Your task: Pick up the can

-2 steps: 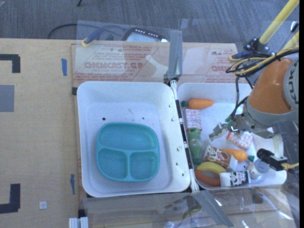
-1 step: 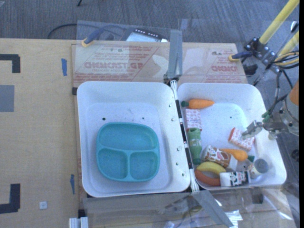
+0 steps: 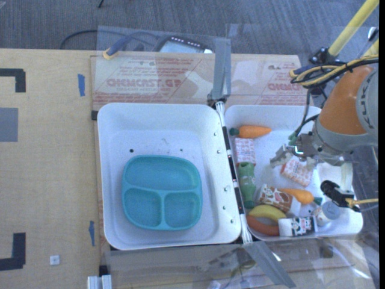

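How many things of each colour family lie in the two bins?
Teal: 1, the tray
Orange: 2, carrots
Green: 1, the can
Yellow: 1, the banana
Total: 5, leaving out the printed packets and small items I cannot sort by colour.

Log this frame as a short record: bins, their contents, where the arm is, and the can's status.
left bin: holds a teal divided plate
right bin: carrot, green can lying by the divider, banana, small cartons and packets
arm: over the right bin
pincer: above a red-and-white packet, apart from the can
can status: not picked up
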Robot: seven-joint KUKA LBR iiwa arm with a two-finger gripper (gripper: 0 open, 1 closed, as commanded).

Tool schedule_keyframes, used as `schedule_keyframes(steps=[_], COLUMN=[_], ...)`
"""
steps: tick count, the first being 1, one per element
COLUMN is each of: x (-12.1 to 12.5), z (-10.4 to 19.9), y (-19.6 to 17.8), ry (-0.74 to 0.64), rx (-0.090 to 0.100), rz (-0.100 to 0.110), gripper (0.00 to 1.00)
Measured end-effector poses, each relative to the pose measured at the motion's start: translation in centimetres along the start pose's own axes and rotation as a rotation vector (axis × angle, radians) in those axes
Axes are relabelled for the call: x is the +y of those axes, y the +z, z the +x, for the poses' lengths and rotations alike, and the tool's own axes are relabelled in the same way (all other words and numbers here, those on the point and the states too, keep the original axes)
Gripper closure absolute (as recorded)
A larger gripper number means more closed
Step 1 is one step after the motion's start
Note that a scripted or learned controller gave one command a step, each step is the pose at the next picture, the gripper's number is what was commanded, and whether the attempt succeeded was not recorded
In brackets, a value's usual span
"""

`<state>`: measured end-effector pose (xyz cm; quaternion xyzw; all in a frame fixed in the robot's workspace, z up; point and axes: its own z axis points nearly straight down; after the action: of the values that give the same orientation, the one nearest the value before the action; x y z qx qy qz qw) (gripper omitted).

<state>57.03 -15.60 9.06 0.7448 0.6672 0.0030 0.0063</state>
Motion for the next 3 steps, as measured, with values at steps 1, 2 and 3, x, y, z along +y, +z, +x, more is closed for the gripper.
schedule_keyframes(steps=[1,2,3], x=[0.4,0.4,2.0], z=[0.0,0.0,-1.1], y=[-1.1,-1.1,0.0], ry=[0.002,0.002,0.486], rx=[0.002,0.002,0.005], rz=[-0.010,-0.008,0.000], gripper=[1.00,0.00,0.00])
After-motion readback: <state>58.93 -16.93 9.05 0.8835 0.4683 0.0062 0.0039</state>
